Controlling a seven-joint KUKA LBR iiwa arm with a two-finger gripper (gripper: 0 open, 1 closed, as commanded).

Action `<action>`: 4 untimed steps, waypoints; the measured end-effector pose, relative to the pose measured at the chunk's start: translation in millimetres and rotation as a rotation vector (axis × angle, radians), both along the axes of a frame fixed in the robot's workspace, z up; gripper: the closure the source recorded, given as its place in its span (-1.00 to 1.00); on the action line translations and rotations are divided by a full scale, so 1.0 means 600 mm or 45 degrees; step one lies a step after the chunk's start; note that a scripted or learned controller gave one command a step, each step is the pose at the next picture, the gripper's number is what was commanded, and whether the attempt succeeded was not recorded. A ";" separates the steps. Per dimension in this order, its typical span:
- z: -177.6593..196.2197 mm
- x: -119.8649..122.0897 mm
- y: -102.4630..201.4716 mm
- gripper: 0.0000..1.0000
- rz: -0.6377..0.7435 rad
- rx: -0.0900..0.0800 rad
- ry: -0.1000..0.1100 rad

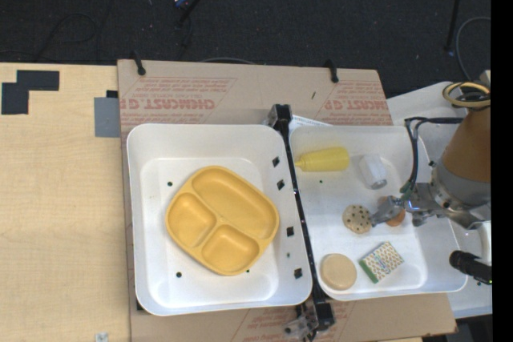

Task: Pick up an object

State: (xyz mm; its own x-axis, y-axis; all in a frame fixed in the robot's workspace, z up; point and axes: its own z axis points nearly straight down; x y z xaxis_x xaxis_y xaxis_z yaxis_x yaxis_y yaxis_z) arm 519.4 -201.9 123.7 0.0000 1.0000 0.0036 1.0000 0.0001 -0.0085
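My gripper (pixel 389 210) reaches in from the right, low over the right bin (pixel 417 142). It sits just right of a round speckled cookie (pixel 357 218), very close to it. A yellow bottle (pixel 324 159) lies on its side at the back of this bin. A clear cup (pixel 373 170) is tipped over beside it. At the front lie a round beige disc (pixel 339 271) and a small green patterned block (pixel 381 261). The left bin (pixel 152 164) holds a yellow divided plate (pixel 222 219).
The grey and orange arm (pixel 470 164) fills the right bin's right side, with black cables (pixel 415 148) looping beside it. A black divider (pixel 290 196) runs between the bins. Cardboard (pixel 240 96) lies behind them, and a wooden benchtop (pixel 56 212) lies to the left.
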 end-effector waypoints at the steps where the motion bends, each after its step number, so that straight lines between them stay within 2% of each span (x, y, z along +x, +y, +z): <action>1: -0.058 0.002 0.001 -1.00 -0.001 -0.002 -0.010; 2: -0.037 0.004 0.002 1.00 -0.001 0.002 -0.013; 4: 0.173 0.015 -0.008 1.00 0.003 -0.007 -0.017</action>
State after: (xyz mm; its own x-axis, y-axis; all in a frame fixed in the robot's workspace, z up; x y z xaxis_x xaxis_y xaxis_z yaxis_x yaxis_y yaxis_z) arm 528.3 -206.5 227.6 -0.0021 1.0000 -0.0018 1.0000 0.0021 0.0047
